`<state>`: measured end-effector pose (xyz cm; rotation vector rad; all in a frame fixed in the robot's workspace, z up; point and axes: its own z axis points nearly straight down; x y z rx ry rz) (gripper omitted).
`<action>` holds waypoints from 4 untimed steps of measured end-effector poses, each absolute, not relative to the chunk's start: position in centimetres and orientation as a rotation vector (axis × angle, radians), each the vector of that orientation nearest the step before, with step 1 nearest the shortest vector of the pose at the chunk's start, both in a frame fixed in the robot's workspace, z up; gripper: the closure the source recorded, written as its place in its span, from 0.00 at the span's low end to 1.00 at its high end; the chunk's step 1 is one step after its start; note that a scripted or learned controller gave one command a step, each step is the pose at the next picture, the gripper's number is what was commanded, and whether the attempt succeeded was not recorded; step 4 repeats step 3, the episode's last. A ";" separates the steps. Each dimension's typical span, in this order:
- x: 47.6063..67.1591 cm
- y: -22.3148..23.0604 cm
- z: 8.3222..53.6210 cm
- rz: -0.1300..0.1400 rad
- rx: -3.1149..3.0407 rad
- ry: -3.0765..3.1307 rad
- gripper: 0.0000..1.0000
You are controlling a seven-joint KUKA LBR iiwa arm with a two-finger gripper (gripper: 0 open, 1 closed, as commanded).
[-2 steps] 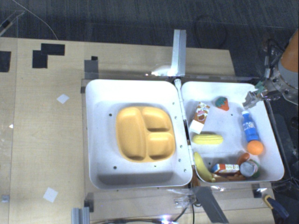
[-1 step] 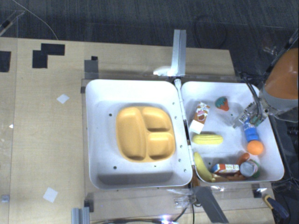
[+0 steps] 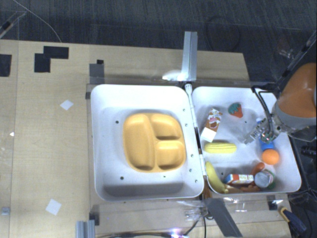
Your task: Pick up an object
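Just beside the hand (image 3: 258, 132) lies an orange ball (image 3: 270, 156).

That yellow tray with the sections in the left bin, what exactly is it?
The yellow tray looks like a moulded plastic plate, rounded at the corners, with three compartments: one long one on the left, two smaller ones on the right. It lies flat, face up, in the middle of the left bin, and nothing lies in it.
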<state>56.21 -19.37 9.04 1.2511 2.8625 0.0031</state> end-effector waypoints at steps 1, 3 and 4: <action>62.0 -20.5 12.8 0.006 1.762 2.589 1.00; 63.4 -19.0 22.4 0.008 2.101 2.323 0.00; 63.4 -19.0 22.4 0.008 2.101 2.323 0.00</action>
